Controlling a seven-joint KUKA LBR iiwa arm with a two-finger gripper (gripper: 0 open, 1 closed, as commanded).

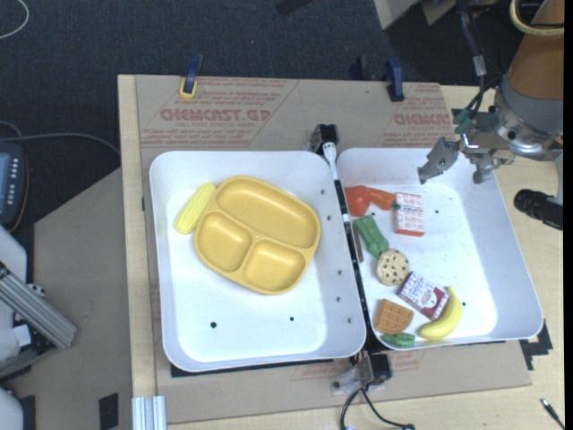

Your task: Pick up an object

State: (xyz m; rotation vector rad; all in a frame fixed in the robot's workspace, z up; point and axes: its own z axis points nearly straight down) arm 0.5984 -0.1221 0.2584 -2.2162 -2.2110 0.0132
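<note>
Left bin (179, 312): corn cob (195, 207) at upper left, touching the rim of a yellow three-part tray (258, 233) set at a slant across the middle. Divider between the bins, black clip (324, 136) at its far end. Right bin (501, 267): toys crowded along the left wall and near corner. Orange carrot (367, 198) farthest back, a red-and-white carton (409, 213) just beside it on the right. Green pickle (370, 236) below the carrot, close to the divider. Cookie (391, 266) next down, then a red packet (422, 294), a waffle (392, 316), a small green pod (400, 338) at the near rim, and a banana (445, 317) curving beside the packet. Gripper (457, 167) above the far right corner of this bin, fingers spread apart, nothing between them, well apart from the toys. Grey wrist with orange band (540, 61) at upper right.
</note>
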